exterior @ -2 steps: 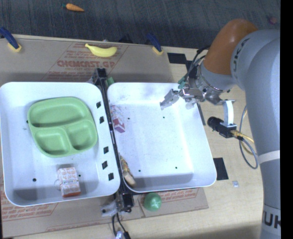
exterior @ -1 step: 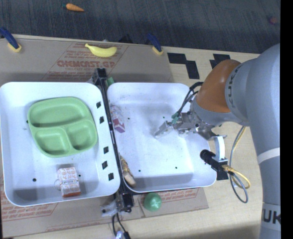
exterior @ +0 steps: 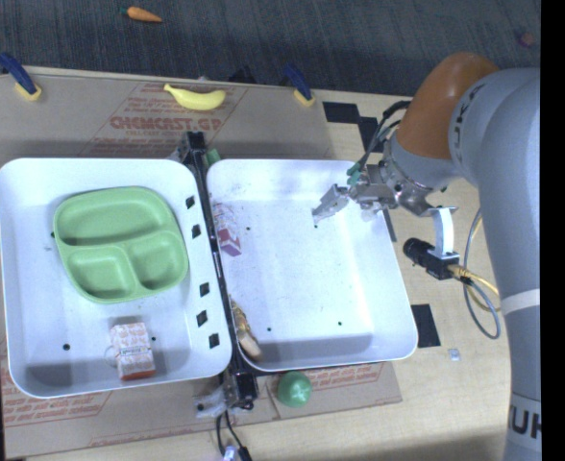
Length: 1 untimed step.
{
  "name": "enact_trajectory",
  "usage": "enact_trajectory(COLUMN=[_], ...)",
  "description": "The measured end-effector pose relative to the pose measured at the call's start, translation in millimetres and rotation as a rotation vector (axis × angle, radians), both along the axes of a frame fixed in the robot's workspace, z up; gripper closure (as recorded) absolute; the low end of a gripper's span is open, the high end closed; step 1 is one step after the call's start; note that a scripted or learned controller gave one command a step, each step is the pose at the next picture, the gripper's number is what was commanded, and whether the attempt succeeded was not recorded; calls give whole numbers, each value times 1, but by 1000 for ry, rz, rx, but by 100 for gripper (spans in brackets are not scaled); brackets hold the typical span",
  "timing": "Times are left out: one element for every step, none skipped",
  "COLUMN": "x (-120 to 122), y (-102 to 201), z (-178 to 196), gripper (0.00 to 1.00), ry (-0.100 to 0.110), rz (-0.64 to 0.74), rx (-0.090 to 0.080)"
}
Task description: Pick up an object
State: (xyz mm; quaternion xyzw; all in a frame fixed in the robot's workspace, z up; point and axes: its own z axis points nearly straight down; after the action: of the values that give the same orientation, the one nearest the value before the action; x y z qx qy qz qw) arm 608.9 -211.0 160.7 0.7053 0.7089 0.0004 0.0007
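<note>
My gripper (exterior: 327,204) hangs over the upper right part of the right bin (exterior: 302,291), pointing left, with nothing visibly in it. A small red and white packet (exterior: 227,230) lies against that bin's left wall, well to the left of the gripper. A tan object (exterior: 245,338) rests in the bin's near left corner. In the left bin (exterior: 23,286) sit a green divided tray (exterior: 119,243) and a red and white packet (exterior: 131,350) near the front.
A green ball (exterior: 294,388) lies on the cardboard in front of the right bin. A yellow banana (exterior: 195,95) rests behind the bins, and an orange item (exterior: 144,13) lies on the dark floor. Blue clamps (exterior: 18,75) hold the cardboard's back edge.
</note>
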Motion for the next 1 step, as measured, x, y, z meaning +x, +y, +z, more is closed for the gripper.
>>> enact_trajectory(x=[47], y=[1], z=[-47], gripper=[0], ry=[4], rz=[0], rx=[2])
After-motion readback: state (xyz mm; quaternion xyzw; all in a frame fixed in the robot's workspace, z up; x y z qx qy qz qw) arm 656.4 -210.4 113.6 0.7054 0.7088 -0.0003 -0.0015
